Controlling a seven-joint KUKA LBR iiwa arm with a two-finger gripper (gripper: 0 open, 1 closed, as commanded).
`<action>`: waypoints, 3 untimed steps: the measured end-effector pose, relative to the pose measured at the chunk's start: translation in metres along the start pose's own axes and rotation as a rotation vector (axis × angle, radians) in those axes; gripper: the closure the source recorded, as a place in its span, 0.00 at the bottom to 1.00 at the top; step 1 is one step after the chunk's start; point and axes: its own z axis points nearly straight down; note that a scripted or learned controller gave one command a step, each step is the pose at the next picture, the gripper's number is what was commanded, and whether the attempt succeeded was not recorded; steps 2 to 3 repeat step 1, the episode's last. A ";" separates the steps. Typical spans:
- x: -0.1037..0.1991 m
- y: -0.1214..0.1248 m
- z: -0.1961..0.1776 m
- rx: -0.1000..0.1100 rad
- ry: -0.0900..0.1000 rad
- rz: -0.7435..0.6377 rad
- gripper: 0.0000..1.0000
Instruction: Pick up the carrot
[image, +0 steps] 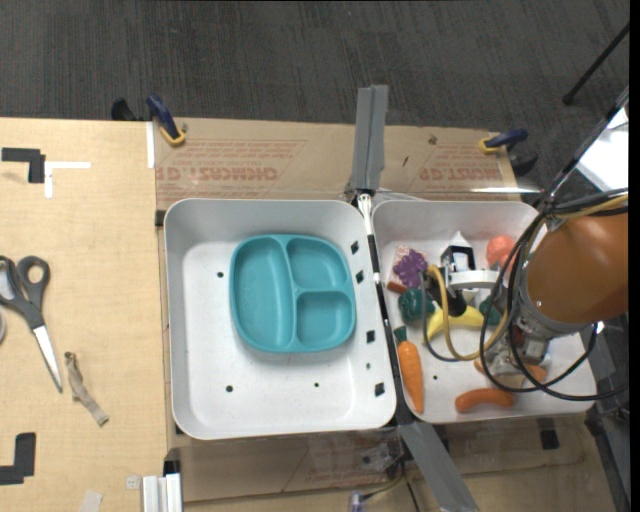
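Orange-banded arm (585, 265) half hiding the gripper (517, 358), open or closed unclear, carrot (410, 375) unobstructed at left wall of right bin (440, 388)

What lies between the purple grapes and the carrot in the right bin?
In the camera view, a small dark green thing lies between the grapes and the carrot.

pincer (520, 352) half under arm (585, 265), scissors (42, 345) cut by left edge
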 end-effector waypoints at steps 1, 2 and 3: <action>0.025 0.075 0.000 0.000 0.005 -0.043 1.00; 0.025 0.075 0.000 0.000 0.005 -0.043 1.00; 0.025 0.075 0.000 0.000 0.005 -0.043 1.00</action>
